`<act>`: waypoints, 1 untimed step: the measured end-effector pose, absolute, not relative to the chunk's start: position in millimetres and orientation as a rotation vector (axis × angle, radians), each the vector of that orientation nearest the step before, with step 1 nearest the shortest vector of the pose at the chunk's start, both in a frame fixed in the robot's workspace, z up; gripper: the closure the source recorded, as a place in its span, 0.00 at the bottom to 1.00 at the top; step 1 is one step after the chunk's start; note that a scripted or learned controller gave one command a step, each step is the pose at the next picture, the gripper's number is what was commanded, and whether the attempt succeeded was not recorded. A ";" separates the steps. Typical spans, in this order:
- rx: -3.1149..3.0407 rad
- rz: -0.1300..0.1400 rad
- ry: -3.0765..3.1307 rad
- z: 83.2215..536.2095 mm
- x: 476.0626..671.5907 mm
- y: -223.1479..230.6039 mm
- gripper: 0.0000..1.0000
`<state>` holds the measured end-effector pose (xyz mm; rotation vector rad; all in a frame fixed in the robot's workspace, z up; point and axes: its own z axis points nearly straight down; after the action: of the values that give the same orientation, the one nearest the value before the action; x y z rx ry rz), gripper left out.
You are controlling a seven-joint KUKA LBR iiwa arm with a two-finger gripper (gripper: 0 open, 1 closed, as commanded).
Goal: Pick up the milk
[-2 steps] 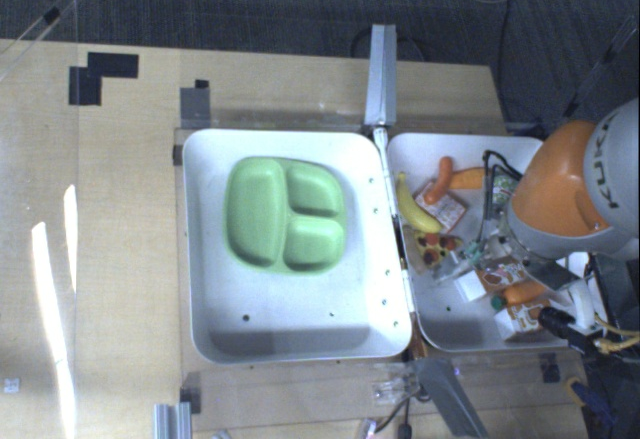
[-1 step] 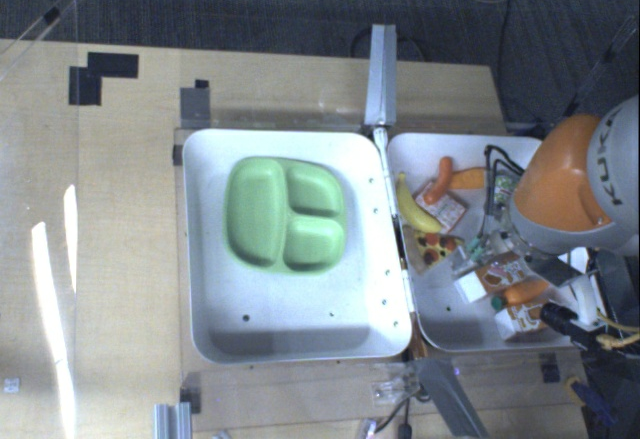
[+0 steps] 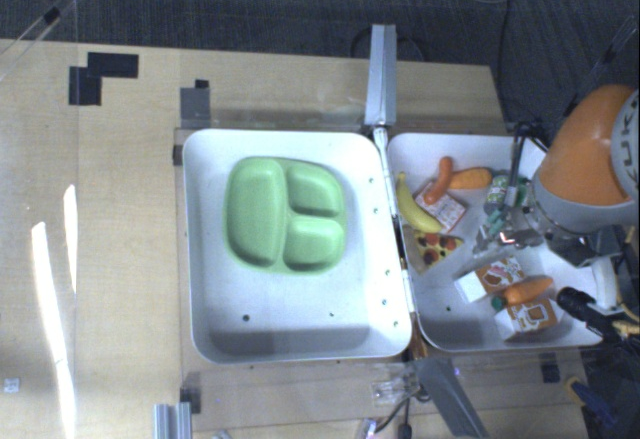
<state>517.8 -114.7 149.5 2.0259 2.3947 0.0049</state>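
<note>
Camera view: milk (image 3: 472,286) label unreadable

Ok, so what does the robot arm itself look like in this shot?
The arm is grey with a broad, rounded orange band above the wrist. Below it sits a grey metal wrist section, from which thin dark rods and the gripper extend over the right bin.

A divided plate (image 3: 287,213) lies in the left bin (image 3: 205,327) (groceries (image 3: 445,217) fill the right bin (image 3: 440,335)).

left bin (image 3: 215,327): open floor around green tray (image 3: 286,213) | right bin (image 3: 440,332): crowded with food items
</note>
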 end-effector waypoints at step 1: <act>2.026 0.005 2.395 149.4 517.8 -114.6 0.00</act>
<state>517.8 -114.6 149.4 2.0255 2.3952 0.0047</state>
